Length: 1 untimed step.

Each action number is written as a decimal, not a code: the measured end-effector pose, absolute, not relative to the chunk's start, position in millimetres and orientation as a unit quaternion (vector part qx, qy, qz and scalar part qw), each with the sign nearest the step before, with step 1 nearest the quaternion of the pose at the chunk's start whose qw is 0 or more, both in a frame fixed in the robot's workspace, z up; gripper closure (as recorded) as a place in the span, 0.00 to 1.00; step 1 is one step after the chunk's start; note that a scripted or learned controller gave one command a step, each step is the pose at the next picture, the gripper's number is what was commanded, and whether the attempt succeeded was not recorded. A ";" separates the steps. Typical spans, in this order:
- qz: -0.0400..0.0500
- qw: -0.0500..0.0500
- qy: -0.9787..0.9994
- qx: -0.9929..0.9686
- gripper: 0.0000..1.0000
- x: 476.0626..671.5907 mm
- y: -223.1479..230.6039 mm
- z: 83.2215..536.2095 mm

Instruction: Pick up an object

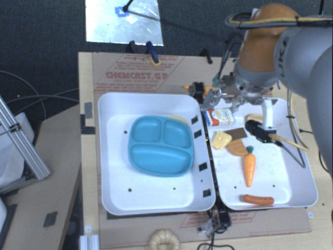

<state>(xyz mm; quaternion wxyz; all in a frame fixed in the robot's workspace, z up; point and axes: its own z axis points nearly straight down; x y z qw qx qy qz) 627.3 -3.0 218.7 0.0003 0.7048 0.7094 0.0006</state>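
The right bin (299, 189) holds several toy foods. A small white, red and blue carton (222, 117) lies at its far left, with my gripper (226, 101) hanging just above and behind it. Nearer the front are a yellow cheese wedge (221, 139), a dark brown piece (238, 133), a tan slice (237, 148), an orange carrot (249, 169) and a reddish sausage (257, 200). I see nothing held by the gripper.
A blue divided plate (160, 145) lies in the left bin (117, 191), with a pale yellow piece (177, 119) peeking out behind it. The grey arm (307, 56) crosses the right bin's far right. A beige ring (164, 239) lies on the bench in front of the bins.
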 end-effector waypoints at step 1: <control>0.001 0.001 0.708 0.706 1.00 628.5 -4.8 217.4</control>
